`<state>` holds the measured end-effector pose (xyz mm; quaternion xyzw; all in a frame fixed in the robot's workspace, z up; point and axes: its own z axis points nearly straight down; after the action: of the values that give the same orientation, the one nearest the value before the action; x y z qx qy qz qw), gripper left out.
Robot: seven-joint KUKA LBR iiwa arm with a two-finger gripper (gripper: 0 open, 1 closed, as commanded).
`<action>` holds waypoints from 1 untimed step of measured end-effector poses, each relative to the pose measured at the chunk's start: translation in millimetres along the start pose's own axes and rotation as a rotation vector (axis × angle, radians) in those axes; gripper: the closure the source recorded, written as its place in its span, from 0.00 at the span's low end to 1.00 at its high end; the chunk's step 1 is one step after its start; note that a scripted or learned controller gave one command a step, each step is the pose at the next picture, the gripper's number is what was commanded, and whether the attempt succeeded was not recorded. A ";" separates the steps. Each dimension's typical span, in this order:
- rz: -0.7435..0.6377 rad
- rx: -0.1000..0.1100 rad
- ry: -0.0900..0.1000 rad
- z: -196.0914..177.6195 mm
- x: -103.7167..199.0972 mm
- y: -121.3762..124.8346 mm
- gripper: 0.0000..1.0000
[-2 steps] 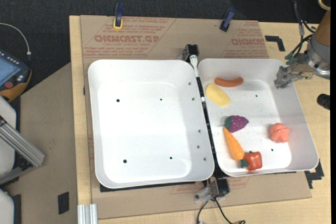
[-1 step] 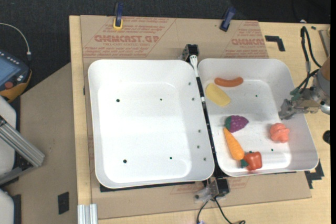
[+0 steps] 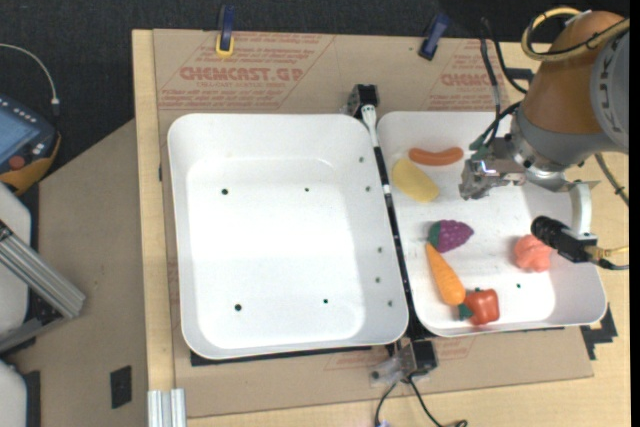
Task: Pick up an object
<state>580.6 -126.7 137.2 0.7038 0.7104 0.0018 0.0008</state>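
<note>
The right bin (image 3: 560, 310) holds several toy foods. An orange sausage (image 3: 436, 155) lies at its far edge, with a yellow lemon-like piece (image 3: 414, 181) just below it. A purple grape bunch (image 3: 451, 234) sits mid-bin, above an orange carrot (image 3: 445, 275) and a red pepper (image 3: 482, 306). A pink-red strawberry-like piece (image 3: 532, 253) lies toward the right. My gripper (image 3: 480, 181) hangs over the upper middle of this bin, right of the lemon piece and below the sausage, with nothing visibly in it.
The left bin (image 3: 280, 225) stands beside the right one on a cardboard sheet (image 3: 300, 65). A blue and yellow clamp (image 3: 226, 35) and a blue clamp (image 3: 434, 35) grip the sheet's far edge. Black clips (image 3: 364, 100) sit between the bins.
</note>
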 end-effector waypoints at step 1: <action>0.002 0.005 0.002 -50.2 97.0 -39.6 1.00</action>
<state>539.9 -30.1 187.3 0.7044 0.7098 0.0006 -0.0016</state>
